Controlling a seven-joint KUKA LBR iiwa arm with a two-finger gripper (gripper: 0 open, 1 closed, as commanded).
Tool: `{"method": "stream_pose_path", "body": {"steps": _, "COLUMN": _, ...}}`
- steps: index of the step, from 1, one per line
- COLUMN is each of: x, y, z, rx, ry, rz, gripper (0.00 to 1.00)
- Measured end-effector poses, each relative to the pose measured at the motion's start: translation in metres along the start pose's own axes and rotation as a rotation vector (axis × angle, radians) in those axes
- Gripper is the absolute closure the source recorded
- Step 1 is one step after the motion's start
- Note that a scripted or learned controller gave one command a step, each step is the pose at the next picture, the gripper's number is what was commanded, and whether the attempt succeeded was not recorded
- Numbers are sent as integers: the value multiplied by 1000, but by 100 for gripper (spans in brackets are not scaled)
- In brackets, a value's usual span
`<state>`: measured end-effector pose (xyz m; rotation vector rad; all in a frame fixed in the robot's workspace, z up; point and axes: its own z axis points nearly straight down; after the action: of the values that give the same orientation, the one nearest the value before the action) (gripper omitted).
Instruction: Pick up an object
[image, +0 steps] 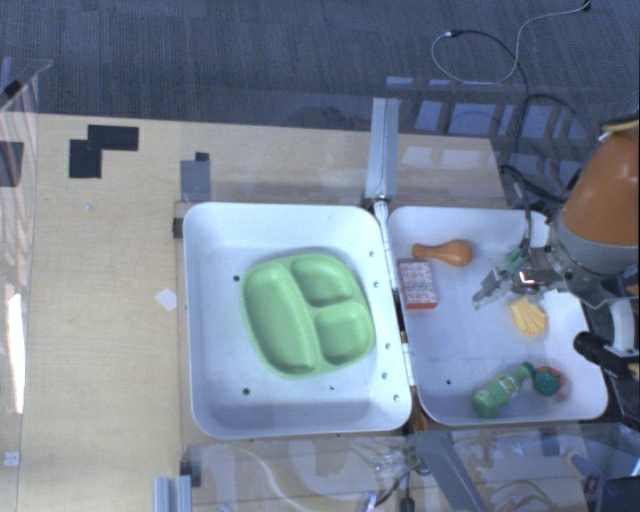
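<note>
White plastic made both bins on the pale wooden bench (110, 330). The left bin (215, 400) carried a light green tray (306, 313) with three compartments, lying near its middle, and none of the loose objects was in this bin. A metal divider ran between the two bins.

The right bin (455, 340) held all the small things. An orange object shaped like a drumstick (443, 252) lay near the far wall. Just beside it, close to the divider, was a small flat box (417, 284) with a red and white print. A yellow piece (529, 318) lay on the right part of the floor. A green bottle (501, 390) lay on its side near the front wall, and a small round toy (546, 380), green with some red, was just beside its top end, perhaps touching it.

The grey arm with its orange band (606, 190) came in from the right, above the right bin. The gripper (492, 288) hung over the bin floor, between the drumstick and the yellow piece, and its thin metal fingers (484, 293) pointed to the left. The yellow piece was the nearest object, just below and behind the wrist. How wide the fingers stood I could not tell, and I saw no object between them. The floor in front of the fingertips, toward the box, was bare.

Dark cables (480, 60) lay on the grey floor beyond the bench.
</note>
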<state>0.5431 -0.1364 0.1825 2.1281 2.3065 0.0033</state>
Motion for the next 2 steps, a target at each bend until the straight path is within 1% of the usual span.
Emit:
{"method": "stream_pose_path", "body": {"steps": 1, "x": -28, "y": 80, "z": 61, "rx": 0, "ry": 0, "rz": -80, "gripper": 0}}
{"method": "stream_pose_path", "body": {"steps": 2, "x": -47, "y": 28, "z": 92, "rx": -13, "ry": 24, "rz": -1, "gripper": 0}}
